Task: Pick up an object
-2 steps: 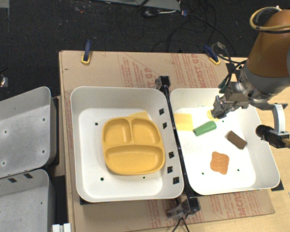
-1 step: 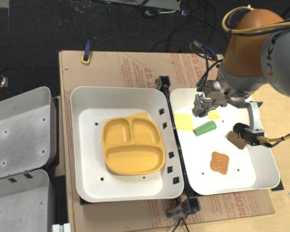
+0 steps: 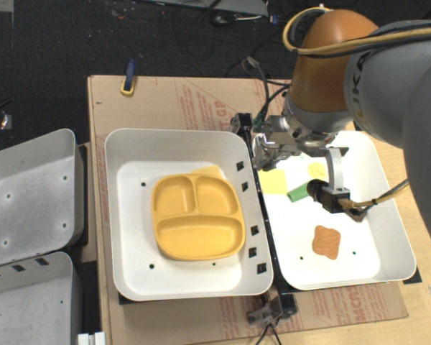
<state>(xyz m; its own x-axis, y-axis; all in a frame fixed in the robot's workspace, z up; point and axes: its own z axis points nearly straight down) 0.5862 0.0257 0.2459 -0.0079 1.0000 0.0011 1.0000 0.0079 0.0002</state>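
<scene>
Left bin [image 3: 129, 264]: yellow divided tray [image 3: 199, 218]
Right bin [image 3: 388, 257]: yellow sheet [image 3: 273, 182], green block [image 3: 297, 191], brown piece [image 3: 327, 242]
Gripper [image 3: 271, 148]: above right bin, state unclear

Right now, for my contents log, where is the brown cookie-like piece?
In the camera view, the brown piece lies flat in the right bin, in its lower middle, apart from the green block above and left of it.

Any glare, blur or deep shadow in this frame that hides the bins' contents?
Camera view: sharp and evenly lit; the yellow divided tray and the brown piece read clearly. Camera view: mild sheen on the arm's orange band; the floor behind the bench is dark.
</scene>
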